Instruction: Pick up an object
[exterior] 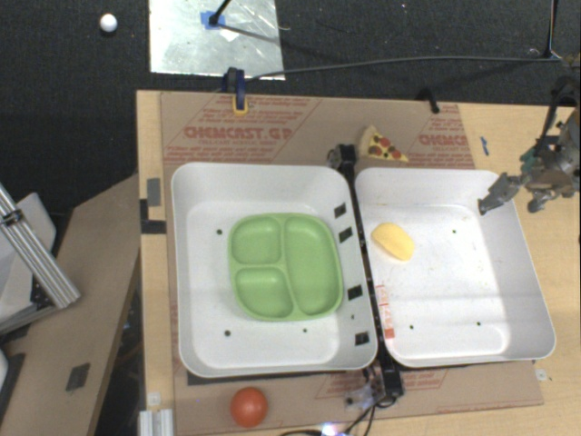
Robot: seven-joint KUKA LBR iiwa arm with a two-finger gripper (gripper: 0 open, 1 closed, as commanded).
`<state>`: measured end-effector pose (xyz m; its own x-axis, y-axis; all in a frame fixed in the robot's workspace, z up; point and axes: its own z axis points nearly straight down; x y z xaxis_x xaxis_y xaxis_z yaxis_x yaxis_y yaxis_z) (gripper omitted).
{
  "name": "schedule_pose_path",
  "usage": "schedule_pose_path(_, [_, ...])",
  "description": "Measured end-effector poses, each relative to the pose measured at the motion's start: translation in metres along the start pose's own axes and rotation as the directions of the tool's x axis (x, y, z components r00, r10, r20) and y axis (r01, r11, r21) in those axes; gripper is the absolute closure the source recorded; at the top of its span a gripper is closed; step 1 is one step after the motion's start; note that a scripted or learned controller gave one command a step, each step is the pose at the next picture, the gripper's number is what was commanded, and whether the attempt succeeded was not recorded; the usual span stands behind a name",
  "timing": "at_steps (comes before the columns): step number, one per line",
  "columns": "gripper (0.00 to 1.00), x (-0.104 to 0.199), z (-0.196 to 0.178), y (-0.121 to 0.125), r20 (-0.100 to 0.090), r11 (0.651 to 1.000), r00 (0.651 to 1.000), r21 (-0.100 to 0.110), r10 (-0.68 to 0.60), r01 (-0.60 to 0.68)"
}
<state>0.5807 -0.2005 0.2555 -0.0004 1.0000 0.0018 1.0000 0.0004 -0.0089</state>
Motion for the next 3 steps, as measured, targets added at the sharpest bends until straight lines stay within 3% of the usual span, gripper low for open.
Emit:
schedule_pose_path(1, [0.00,0.001,-0.006,0.002,0.002,1.000,1.000,-0.011,-0.003,0.003])
schedule_pose_path(3, [0.00,-0.005,0.098,0.001,0.001,1.000,1.000,-0.006,-0.001,0.001])
